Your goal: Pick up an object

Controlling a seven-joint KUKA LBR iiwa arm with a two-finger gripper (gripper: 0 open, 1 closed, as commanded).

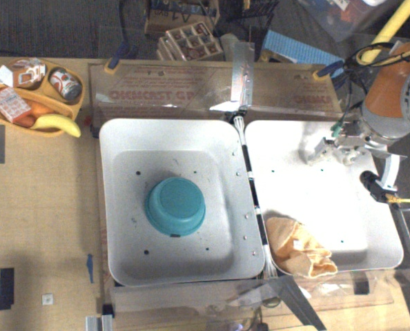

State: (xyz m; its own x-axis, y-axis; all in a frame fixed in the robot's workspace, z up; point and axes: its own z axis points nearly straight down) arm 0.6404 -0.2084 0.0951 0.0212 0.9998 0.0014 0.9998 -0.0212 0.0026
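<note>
hovering hand (327, 147) over right bin (371, 212), holding nothing

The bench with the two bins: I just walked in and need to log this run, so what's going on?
A grey arm reaches in from the right, its end effector above the upper part of the right bin, with nothing seen in its grasp. A teal bowl sits upside down in the left bin. A crumpled tan cloth lies at the right bin's lower-left corner. Nothing is picked up yet.
</note>
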